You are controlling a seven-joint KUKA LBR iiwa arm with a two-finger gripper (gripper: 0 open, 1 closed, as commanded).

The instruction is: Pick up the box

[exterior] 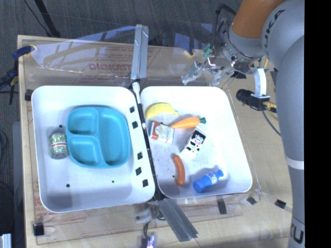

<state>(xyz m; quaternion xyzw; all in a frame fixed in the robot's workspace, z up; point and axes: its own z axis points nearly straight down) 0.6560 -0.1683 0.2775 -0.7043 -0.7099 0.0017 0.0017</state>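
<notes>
Camera view: fixed above bench, slanted look down on both bins
Arm (289, 61): grey with orange band, comes in from the right, wrist over the back edge of the right bin
Gripper (207, 72): hangs above the back rim of the right bin, fingers spread apart, nothing between them
Box (162, 133): small white and red carton, lies flat in the right bin near its left wall, just below the banana and touching the carrot's left end, well apart from the gripper
Banana (160, 109): yellow, back-left corner of the right bin
Carrot (186, 122): orange with green tip, lies across the middle, just right of the box
Cow-print pack (195, 142): black and white, tilted, centre of the right bin below the carrot
Sausage (179, 169): reddish, lies lengthwise toward the front of the right bin
Blue bottle (208, 181): on its side, front right of the right bin, near the sausage
Right bin (235, 138): white, shallow
Left bin (77, 190): white, shallow, touching the right bin along the middle
Blue tray (99, 136): three compartments, middle of the left bin
Can (58, 144): green label, lying just left of the blue tray
</notes>
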